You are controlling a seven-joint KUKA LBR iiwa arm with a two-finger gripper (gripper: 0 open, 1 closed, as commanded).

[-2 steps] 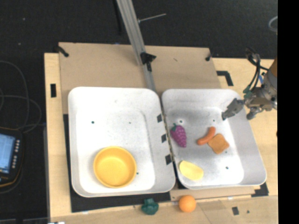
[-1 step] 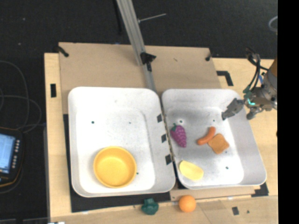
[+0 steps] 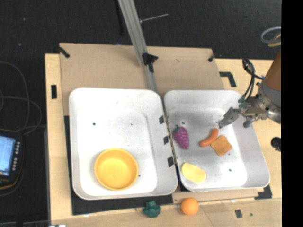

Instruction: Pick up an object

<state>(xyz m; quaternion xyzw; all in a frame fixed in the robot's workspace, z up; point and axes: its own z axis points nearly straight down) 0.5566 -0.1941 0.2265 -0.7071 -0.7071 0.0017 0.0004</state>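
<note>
Fingers (image 3: 221, 122) of the grey arm's gripper (image 3: 235, 117) hover over the right bin's upper right part, just above the carrot; whether they stand apart or together cannot be told from this slant. Beneath everything, the pale wooden bench (image 3: 55, 126) carries two shallow white plastic bins side by side, their inner rims touching at the centre. In the left white bin (image 3: 113, 112), much bare floor lies open above a round yellow plastic bowl (image 3: 116, 169) set near the front edge. Within the right white bin (image 3: 199, 108), the upper left stretch lies bare, while four toys gather toward the middle and front: a pale yellow rounded piece (image 3: 193, 173) near the front rim, a purple bunch of toy grapes (image 3: 181, 137) just beside the left wall, an orange-brown toast-like block (image 3: 221, 145), and a small orange toy carrot (image 3: 209, 138) touching that block's upper left. Outside the bins, on the bench's front strip, sit an orange ball (image 3: 189, 206) and a small dark green object (image 3: 151, 209).
</note>
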